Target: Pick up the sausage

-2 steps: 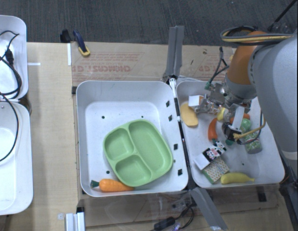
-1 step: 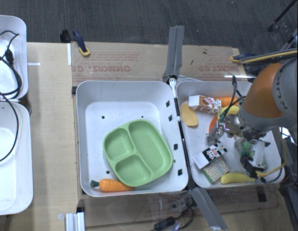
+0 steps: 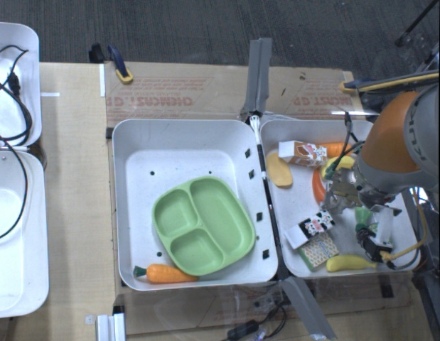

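Your gripper [image 3: 338, 190] hangs low over the right bin [image 3: 294, 258], close by the orange-red sausage [image 3: 318, 185]; I cannot tell its state. Centre it across the sausage's narrow width, clear of the small carton [image 3: 302, 153], before closing.

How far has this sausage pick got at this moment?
Done: the arm has reached over the right bin. In hand: the gripper sits low beside an orange-red piece, probably the sausage; no grasp is visible. Left: gripping and lifting it.

I see even, bright overhead light, glare whitening the bins [image 3: 127, 190], soft shadows, and slightly soft focus.
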Robot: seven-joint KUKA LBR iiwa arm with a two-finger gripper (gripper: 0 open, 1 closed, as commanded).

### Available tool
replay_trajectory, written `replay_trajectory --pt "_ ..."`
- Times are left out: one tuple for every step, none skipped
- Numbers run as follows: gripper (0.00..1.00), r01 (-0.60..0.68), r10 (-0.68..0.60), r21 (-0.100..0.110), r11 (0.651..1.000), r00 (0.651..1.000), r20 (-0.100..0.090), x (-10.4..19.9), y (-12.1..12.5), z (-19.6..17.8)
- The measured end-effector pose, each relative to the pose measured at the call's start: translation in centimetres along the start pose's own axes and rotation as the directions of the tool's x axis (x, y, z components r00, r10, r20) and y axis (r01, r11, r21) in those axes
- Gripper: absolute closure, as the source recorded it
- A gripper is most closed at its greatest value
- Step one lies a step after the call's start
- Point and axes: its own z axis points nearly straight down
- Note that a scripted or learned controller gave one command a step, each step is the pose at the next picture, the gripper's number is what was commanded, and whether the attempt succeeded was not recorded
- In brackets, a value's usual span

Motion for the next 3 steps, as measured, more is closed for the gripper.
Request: replay_trajectory --pt "0.00 0.000 0.000 0.000 1.000 1.000 0.000 0.01 0.00 0.00" --pt "1.00 -0.002 0.002 0.007 1.000 1.000 0.001 -0.17 -0.03 -0.47" --pt "0.00 -0.003 0.003 0.008 1.000 1.000 0.001 -0.16 -0.03 -0.47"
